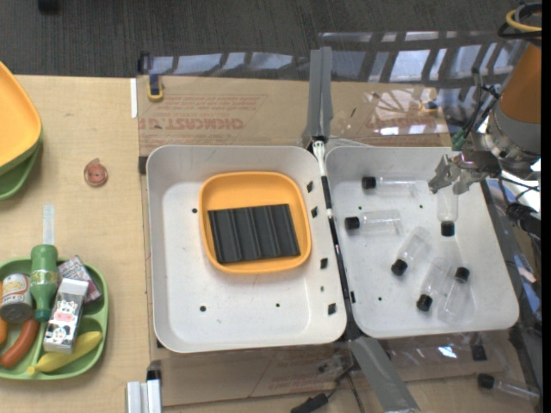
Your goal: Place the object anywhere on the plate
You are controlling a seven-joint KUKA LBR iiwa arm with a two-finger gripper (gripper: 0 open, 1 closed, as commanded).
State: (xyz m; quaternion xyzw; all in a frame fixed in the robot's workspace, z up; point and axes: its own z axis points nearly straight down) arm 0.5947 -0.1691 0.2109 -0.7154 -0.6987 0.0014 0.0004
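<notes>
Nearest us, along the front edge of the right bin (pixel 508 312), we see a cluster of clear vials with black caps: one by the front edge (pixel 435 295), one just behind it toward the right wall (pixel 456 278), and another tilted near the bin's middle (pixel 406 256). Further back a vial lies on its side near the left wall (pixel 372 222), one stands upright toward the right wall (pixel 447 218), and one lies near the back edge (pixel 387 181).

In the left bin (pixel 172 299), the orange plate (pixel 215 196) sits toward the back, carrying a dark ribbed insert (pixel 255 233) and no vial.

The gripper (pixel 454 175) hangs over the right bin's back right corner, just above the upright vial. We see nothing between its fingers, and we cannot tell whether they are spread or closed.

We judge the task is at the pick step: no vial has been taken. The next move calls for a descent onto one vial, likely the upright one beneath, a firm closure, then a carry across the divider to the plate.
</notes>
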